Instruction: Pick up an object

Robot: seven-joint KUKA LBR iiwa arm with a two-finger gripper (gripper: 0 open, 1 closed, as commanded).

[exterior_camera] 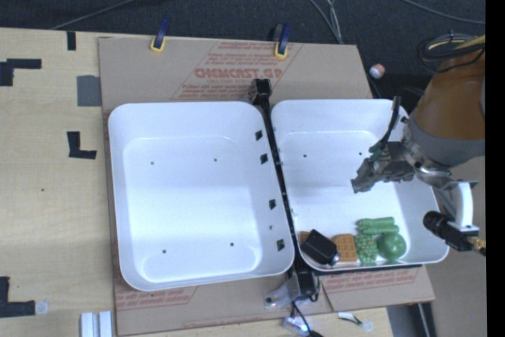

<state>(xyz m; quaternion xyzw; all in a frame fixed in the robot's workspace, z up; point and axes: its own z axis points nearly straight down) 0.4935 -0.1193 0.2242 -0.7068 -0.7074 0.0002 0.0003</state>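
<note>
Right bin (331, 122): black object (319, 247), orange block (344, 248), green toys (379, 239). Claw (364, 179) above, state unclear.

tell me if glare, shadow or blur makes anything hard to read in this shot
Camera view: lighting is even and soft, with no hard glare on the white bins; a faint shadow runs along the inner walls; the gripper is dark and slightly soft, its shape hard to read; the small objects at the right bin's near edge are low in detail.
</note>
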